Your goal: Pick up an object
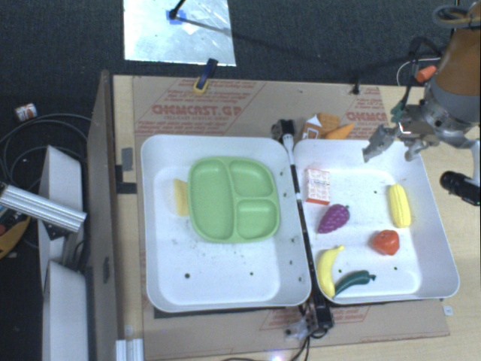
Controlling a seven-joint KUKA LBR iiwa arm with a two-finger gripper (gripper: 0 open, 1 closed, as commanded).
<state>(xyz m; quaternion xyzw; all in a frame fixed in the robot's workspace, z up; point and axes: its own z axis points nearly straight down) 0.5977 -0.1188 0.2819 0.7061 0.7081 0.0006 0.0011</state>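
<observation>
The right bin (428, 277) holds several toy foods: a red and white packet (317, 185), purple grapes (334, 218), a yellow corn cob (400, 205), a red tomato (385, 242), a banana (328, 269) and a green pepper (353, 280). My gripper (394, 147) hangs over the bin's far right edge, above and behind the corn. It is open, with nothing between its fingers.
The left bin (161, 277) carries a green divided plate (231, 200), with a yellow piece (180, 197) beside its left edge. Orange items (334, 129) lie on the cardboard behind the right bin. A black divider (297, 201) runs between the bins.
</observation>
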